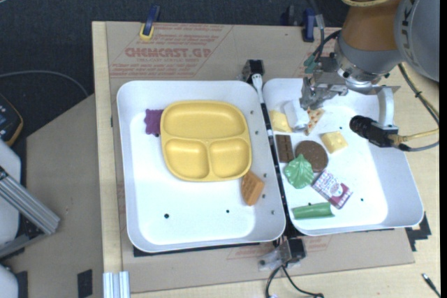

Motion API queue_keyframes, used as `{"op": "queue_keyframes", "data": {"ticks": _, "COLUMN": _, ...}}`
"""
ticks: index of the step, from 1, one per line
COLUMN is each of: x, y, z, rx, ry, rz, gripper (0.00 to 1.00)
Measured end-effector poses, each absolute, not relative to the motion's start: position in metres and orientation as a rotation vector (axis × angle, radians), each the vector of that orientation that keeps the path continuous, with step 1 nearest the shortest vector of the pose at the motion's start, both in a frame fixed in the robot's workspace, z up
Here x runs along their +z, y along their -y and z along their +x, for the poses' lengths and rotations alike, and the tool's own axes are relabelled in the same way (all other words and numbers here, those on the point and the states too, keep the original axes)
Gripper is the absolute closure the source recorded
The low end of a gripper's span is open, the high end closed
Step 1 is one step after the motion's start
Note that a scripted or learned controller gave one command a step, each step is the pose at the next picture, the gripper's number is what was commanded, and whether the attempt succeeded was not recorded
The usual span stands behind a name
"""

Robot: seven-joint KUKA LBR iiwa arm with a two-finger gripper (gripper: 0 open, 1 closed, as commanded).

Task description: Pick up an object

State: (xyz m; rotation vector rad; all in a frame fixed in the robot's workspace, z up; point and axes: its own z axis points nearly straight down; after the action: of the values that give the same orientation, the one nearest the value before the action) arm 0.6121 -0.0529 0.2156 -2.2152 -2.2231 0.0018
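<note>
My gripper (312,108) hangs over the back left part of the right bin (391,185), beneath the grey and orange wrist. A small orange-speckled wedge (316,116) lies tilted right at its tip; contact is unclear. Around it lie a pale yellow wedge (279,122), a brown bar (283,147), a round brown disc (312,153), a green leafy piece (299,172), a yellow cube (335,142), a pink-and-white packet (331,189) and a green stick (311,211).
The left bin (140,171) holds a yellow compartment plate (206,138), a purple piece (152,121) at its left and a tan block (253,188) near the divider. A black cable plug (370,130) juts over the right bin's far side.
</note>
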Motion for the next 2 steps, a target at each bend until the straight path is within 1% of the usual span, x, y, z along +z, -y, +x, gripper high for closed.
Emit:
{"op": "queue_keyframes", "data": {"ticks": 1, "x": 0.2165, "y": 0.056, "z": 0.619, "rx": -0.002, "ry": 2.225, "rz": -2.22, "gripper": 1.0}}
{"op": "queue_keyframes", "data": {"ticks": 2, "x": 0.2152, "y": 0.0587, "z": 0.6162, "rx": 0.001, "ry": 2.221, "rz": -2.22, "gripper": 1.0}}
